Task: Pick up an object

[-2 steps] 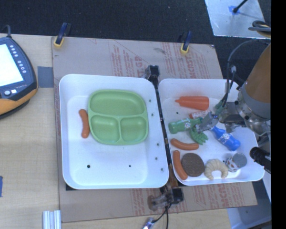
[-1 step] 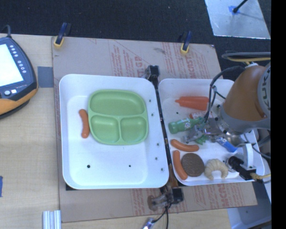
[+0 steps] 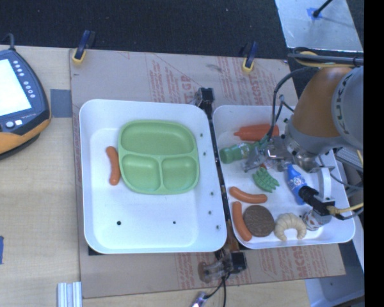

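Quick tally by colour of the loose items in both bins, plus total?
Orange: 4 — sausage, carrot, sausage, sausage
Green: 3 — divided plate, green item, leafy piece
Brown: 1 — patty
Tan: 1 — croissant
Blue: 1 — blue item
Total: 10

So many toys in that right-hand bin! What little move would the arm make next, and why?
Probably a short drop straight down. The gripper hangs low in the right bin, between the green toy and the small green leafy piece, with the carrot just behind. Nothing shows between its fingers, so lowering onto one green toy seems the likely step.
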Tool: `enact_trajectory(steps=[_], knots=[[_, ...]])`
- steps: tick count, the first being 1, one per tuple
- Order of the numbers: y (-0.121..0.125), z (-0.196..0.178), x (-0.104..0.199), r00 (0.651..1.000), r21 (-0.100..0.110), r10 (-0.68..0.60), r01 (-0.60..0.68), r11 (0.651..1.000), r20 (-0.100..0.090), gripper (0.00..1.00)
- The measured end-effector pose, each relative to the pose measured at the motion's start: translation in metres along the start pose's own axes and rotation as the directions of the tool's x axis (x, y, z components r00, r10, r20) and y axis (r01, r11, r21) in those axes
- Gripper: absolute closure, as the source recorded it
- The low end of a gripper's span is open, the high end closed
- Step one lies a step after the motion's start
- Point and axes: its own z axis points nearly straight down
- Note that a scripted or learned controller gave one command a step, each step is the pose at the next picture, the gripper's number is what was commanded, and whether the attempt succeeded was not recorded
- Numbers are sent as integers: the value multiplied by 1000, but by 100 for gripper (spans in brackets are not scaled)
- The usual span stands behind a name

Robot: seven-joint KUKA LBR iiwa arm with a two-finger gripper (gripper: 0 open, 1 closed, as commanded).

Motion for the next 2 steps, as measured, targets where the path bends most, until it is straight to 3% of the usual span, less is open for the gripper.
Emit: enact_trajectory(steps=[1, 2], knots=[[0, -10, -1, 1000, 3, -4, 4, 1000, 2, 100], [0, -10, -1, 1000, 3, -4, 4, 1000, 2, 0]])
